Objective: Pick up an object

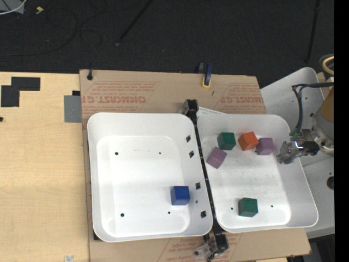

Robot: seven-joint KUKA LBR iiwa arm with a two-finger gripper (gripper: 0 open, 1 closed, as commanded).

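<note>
The right bin (297, 201) holds several blocks. A green block (226, 141), an orange block (248, 141) and a purple block (265, 146) stand in a row near its far side. A second purple block (216, 157) lies just left of them, and another green block (248, 207) sits near the front. A lone blue block (180, 195) rests in the left bin (109, 146). My gripper (287, 154) hangs at the right bin's right rim, a little right of the purple block, with nothing visibly in it.
A black divider clamp (199, 162) runs between the two bins. Both bins rest on a cardboard sheet (136, 94) on the wooden bench. Cables and the arm's wrist (322, 130) crowd the right edge.
</note>
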